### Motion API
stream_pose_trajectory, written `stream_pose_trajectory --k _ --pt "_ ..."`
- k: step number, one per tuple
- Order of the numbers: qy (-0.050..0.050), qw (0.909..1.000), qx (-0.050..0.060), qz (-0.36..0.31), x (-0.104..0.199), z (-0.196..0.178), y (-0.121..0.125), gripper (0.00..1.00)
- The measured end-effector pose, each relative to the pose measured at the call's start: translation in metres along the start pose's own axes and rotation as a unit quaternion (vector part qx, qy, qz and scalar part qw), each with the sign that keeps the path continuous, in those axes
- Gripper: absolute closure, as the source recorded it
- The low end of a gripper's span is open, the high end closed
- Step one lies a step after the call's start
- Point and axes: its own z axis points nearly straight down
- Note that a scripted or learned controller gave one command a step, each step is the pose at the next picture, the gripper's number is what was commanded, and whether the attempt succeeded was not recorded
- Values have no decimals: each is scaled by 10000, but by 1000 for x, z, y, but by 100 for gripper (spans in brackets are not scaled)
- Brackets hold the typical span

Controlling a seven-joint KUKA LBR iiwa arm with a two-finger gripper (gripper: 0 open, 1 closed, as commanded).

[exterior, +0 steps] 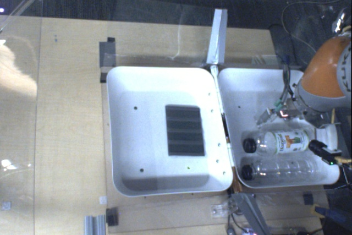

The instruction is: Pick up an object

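Two clear plastic bottles with black caps lie on their sides in the right bin [245,91]. The upper bottle [283,141] has a green and orange label, and the plain one [280,169] lies along the bin's front wall. My gripper [278,113] hangs low over the right bin, just above and behind the labelled bottle. The grey arm with its orange band [327,69] reaches in from the right. Nothing can be made out in the gripper. A dark ribbed rectangular pad [185,130] lies flat in the middle of the left bin [126,118].
A metal divider post [217,36] stands behind the seam between the two bins. Transparent panels [33,63] stand on the wooden bench to the left. Cables and brackets [247,217] crowd the front right edge.
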Motion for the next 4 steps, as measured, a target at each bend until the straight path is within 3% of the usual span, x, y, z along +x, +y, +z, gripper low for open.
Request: stream_pose_trajectory --k 1,2,3,4 --pt "-13 9985 -17 -547 -22 4 -64 0" --pt "-40 9925 -68 -1220 -12 4 -74 0" --pt "-12 9990 -8 -438 -27 -20 -73 0" --pt "-18 9889 -53 -1482 66 5 -66 0"
